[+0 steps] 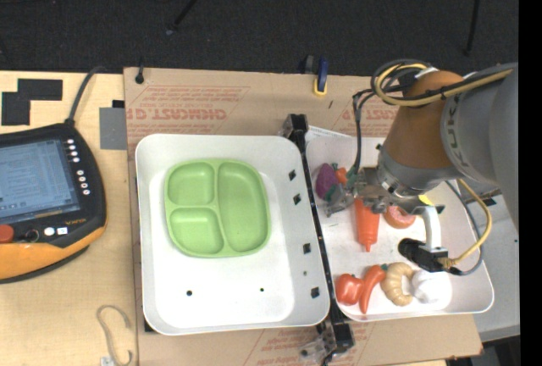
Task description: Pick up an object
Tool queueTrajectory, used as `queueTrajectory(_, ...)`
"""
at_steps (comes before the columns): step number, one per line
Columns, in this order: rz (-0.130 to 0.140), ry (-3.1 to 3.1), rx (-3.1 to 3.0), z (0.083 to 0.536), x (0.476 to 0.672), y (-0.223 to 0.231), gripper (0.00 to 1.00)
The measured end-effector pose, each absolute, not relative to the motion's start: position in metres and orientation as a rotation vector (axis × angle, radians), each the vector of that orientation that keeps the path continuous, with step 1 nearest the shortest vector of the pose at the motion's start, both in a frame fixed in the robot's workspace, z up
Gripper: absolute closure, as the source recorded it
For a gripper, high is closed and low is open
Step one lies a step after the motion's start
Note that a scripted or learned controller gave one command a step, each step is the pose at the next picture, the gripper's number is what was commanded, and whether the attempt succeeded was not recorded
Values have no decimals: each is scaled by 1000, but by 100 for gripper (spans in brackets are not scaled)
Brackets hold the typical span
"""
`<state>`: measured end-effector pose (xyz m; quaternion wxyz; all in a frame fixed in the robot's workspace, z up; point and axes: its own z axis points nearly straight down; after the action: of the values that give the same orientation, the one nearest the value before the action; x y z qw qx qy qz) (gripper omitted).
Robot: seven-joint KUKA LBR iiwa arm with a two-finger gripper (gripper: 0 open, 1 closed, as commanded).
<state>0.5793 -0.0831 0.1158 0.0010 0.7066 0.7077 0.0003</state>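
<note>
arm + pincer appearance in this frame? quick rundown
Arm: grey rounded casing with a broad orange band above the wrist. Yellow and black cables loop over the top. Pincer: dark metal; another cable trails beside it.

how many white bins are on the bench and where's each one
2. The left bin holds a green divided plate. The right bin sits directly beside it, holding the toy foods, with the arm reaching over it.
</note>
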Motion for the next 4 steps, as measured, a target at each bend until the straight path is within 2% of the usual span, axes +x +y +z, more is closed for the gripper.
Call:
queueTrajectory(1,20,2208,2212,111,586,-84,0)
queueTrajectory(2,21,2197,2220,121,586,-88,100)
queueTrajectory(3,-2,2214,2231,181,583,-94,100)
queueTrajectory(4,-1,2223,2222,229,583,-96,100)
